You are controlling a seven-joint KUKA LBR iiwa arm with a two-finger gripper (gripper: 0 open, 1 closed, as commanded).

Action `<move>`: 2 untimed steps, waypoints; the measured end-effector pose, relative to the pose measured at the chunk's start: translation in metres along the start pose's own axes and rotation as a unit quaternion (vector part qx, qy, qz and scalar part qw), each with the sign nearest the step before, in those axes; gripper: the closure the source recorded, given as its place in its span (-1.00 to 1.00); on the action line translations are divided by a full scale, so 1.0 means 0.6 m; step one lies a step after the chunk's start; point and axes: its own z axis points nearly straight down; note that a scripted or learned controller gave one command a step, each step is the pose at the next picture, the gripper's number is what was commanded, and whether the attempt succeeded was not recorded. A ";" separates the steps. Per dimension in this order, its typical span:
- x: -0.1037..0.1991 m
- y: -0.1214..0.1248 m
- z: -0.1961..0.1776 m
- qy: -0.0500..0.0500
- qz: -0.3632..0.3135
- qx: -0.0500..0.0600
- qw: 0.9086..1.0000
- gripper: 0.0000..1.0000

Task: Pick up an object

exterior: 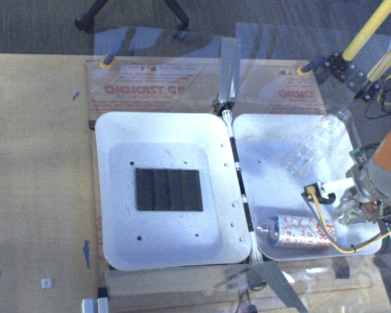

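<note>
A dark grey ribbed rectangular pad (169,190) lies flat in the middle of the left bin (117,135). In the right bin (260,135), a clear crumpled plastic bottle (315,145) lies toward the far right corner. A white tube with a red pattern and a grey cap (295,231) rests along the near wall. My gripper (349,210) hangs low at the right bin's right side, just past the tube's right end and near the bottle's near side. A yellow cable loops around the gripper. Nothing can be seen held in it.
The metal divider (236,168) runs between the two bins. A clear sheet with red lettering (143,87) stands behind them. Yellow-handled clamps (352,51) sit at the far right. The wooden bench (32,175) stretches to the left.
</note>
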 end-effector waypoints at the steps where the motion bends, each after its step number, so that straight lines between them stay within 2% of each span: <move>1: -0.024 0.016 -0.031 -0.003 0.003 -0.001 1.000 1.00; 2: 0.036 -0.117 -0.161 -0.003 -0.025 -0.001 1.000 1.00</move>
